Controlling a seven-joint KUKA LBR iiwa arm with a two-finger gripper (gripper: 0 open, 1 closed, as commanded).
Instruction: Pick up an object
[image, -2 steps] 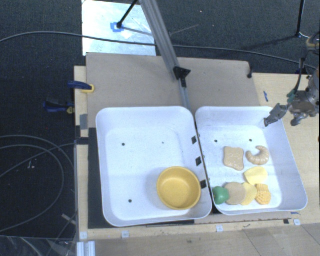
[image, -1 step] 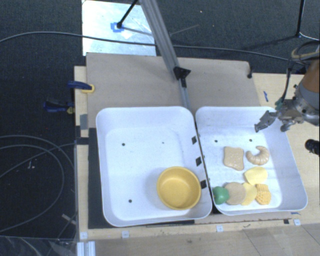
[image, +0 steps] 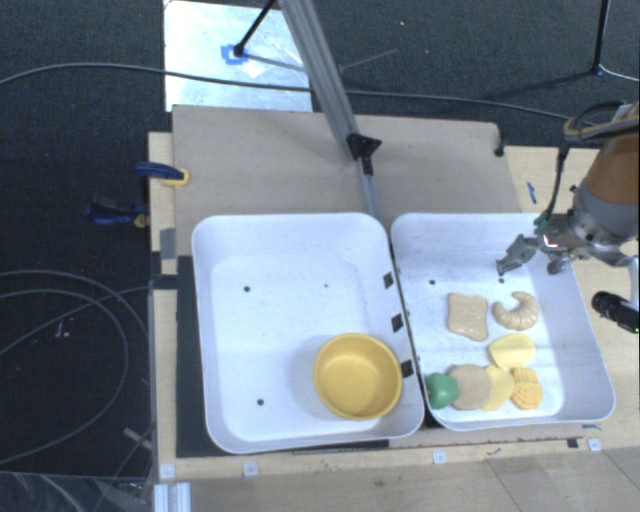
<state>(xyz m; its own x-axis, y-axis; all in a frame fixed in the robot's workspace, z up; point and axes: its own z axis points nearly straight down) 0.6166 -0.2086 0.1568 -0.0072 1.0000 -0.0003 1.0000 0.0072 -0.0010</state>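
My gripper hangs over the far part of the right bin, open, with nothing between its fingers. Just in front of it lie a curled tan croissant and a flat tan bread slice. Closer to the front wall sit a pale yellow wedge, a round tan piece, a green piece and a yellow corn cob, packed close together. A yellow bowl stands upright in the left bin, near its front right corner.
A slanted grey pole crosses the back of the bench and ends at a black clamp. Black clips sit on the ridge between the two bins. Cables lie on the dark floor at left.
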